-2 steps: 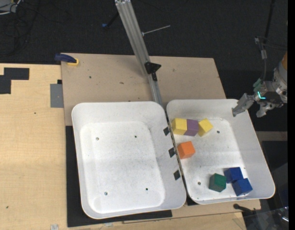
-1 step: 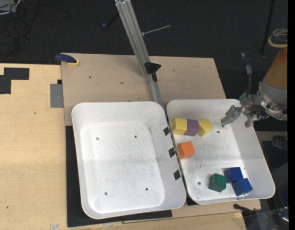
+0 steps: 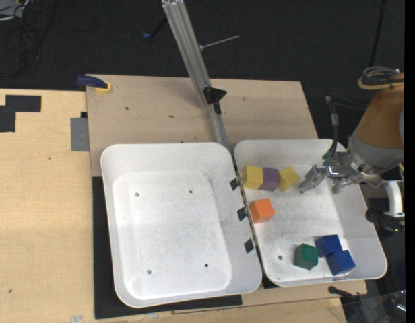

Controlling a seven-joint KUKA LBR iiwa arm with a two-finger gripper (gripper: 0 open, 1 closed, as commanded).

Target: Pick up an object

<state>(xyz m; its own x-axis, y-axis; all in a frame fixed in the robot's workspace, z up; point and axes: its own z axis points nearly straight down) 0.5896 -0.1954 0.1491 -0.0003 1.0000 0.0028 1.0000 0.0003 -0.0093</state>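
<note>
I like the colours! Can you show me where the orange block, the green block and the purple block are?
orange block (image 3: 263, 210): camera view, on its top face.
green block (image 3: 306, 256): camera view, on its top face.
purple block (image 3: 270, 179): camera view, on its front face.

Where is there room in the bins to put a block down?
The left bin has bare floor wall to wall. In the right bin, there's a bare patch between the orange block and the blue blocks. It's crowded along the back, where yellow, purple and yellow blocks sit beside the pincer.
</note>
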